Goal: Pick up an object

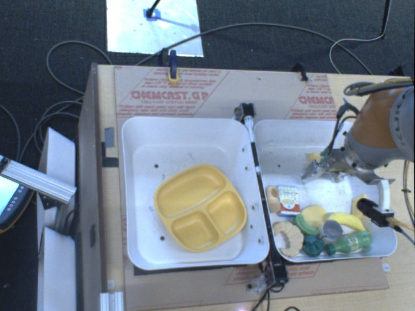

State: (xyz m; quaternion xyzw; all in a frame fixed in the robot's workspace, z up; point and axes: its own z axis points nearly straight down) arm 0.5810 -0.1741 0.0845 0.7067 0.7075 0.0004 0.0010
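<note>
Plastic toy food piled at near edge of right bin (389, 241): light, rigid, slick. Banana (345, 221) best grabbed across middle. Gripper (320, 168) above pile; jaw state unclear.

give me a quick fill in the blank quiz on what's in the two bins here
1. The yellow tray lies in the ____ bin as the camera sees it.
2. The tray has ____ compartments.
3. The green bottle lies along the near wall of the ____ bin.
4. The arm wears a band coloured ____.

Missing words: left; three; right; orange
</note>
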